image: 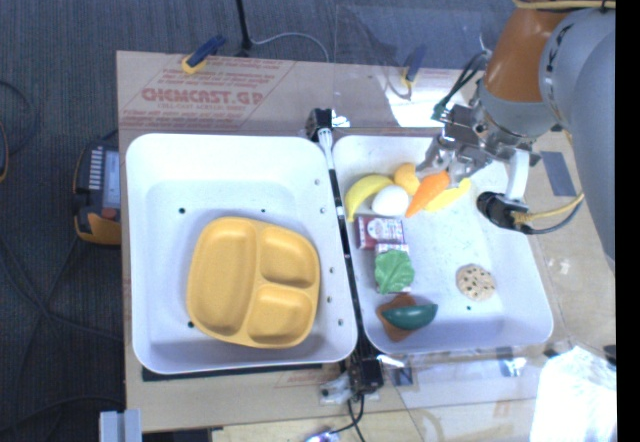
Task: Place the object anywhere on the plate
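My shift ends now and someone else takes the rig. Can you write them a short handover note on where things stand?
Gripper: over the back of the right bin, at the orange carrot; whether it grips it is unclear.
Plate: yellow, three compartments, in the left bin, nothing on it.
Right bin also holds a banana, egg, red carton, green item, cookie, and a dark green and brown piece.
Done: nothing placed.
Left: lift an object, move it to the plate.

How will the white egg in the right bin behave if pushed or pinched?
The egg looks smooth and rounded, so it would probably roll or squirt aside. Wedged against the banana, it may nudge its neighbours. Its toy-like look suggests it is light.
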You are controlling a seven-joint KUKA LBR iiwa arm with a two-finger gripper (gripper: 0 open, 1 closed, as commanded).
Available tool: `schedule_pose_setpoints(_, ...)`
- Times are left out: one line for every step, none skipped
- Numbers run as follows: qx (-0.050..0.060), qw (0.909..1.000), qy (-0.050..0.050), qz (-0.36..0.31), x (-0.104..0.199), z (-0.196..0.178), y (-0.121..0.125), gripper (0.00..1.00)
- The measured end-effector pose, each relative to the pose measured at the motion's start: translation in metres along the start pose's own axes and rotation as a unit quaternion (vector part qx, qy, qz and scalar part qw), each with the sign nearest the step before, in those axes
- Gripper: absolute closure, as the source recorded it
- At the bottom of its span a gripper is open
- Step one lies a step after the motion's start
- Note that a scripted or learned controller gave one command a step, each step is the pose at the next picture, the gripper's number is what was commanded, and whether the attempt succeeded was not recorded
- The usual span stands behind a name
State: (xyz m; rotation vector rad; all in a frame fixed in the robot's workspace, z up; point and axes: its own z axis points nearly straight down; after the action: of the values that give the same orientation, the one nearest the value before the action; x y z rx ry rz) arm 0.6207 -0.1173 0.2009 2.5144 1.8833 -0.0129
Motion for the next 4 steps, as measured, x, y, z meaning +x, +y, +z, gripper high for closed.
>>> schedule_pose_setpoints(-0.001, 0.9840, 0.001, 0.178, -0.020, -0.068, -0.030, 1.00)
schedule_pose_setpoints(0.001, 0.9840, 0.000, 0.178, -0.019, -0.066, -0.030, 0.00)
schedule_pose_setpoints(0.005, 0.9919, 0.001, 0.127, -0.012, -0.012, -0.127, 0.00)
schedule_pose_setpoints(0.004, 0.9941, 0.001, 0.108, -0.047, 0.019, -0.131, 0.00)
